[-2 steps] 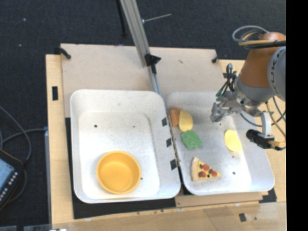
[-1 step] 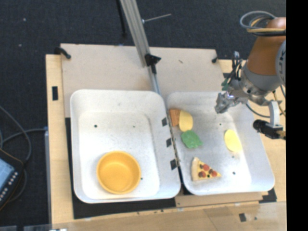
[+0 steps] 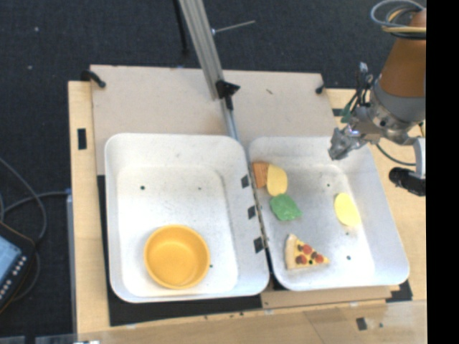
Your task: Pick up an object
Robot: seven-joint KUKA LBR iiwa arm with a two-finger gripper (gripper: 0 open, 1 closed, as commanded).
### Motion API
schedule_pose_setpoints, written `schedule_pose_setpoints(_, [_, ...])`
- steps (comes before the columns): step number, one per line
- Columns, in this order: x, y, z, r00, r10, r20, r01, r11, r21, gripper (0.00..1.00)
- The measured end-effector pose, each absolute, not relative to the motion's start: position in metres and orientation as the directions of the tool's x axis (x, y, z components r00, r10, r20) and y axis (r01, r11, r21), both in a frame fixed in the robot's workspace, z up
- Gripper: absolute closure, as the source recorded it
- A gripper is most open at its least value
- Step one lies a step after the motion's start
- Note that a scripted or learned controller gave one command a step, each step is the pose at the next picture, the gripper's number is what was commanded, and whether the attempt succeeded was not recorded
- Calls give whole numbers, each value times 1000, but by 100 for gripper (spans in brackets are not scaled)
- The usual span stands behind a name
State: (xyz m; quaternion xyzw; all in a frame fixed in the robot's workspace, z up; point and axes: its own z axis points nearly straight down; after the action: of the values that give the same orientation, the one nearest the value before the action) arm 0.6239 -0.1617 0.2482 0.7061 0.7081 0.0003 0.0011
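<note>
— Two white bins sit side by side on the bench (image 3: pixel 158 99). Where are you?

— My gripper (image 3: pixel 340 147) hangs over the right bin (image 3: pixel 373 260), at one o'clock. Fingers: cannot tell. A yellow piece (image 3: pixel 347 209) lies at six o'clock from me.

Two shallow white bins: left bin (image 3: pixel 129 163), right bin (image 3: pixel 380 213). One yellow bowl (image 3: pixel 176 256). One pizza slice (image 3: pixel 304 253). One green piece (image 3: pixel 285 207). Two yellow pieces (image 3: pixel 277 180) (image 3: pixel 347 209). One orange-brown piece (image 3: pixel 259 173).

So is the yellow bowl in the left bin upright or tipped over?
Upright. The yellow bowl sits in the left bin with its round rim facing up, and the view looks straight into its hollow, which holds nothing.
</note>
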Motion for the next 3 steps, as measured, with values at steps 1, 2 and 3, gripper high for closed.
schedule_pose_setpoints(1, [598,-112,243,-2,1000,-1,1000,2,2,100])
schedule_pose_setpoints(2, [573,-65,238,-2,1000,0,1000,2,2,100])
schedule_pose_setpoints(3, [562,-19,230,-2,1000,0,1000,2,1,100])
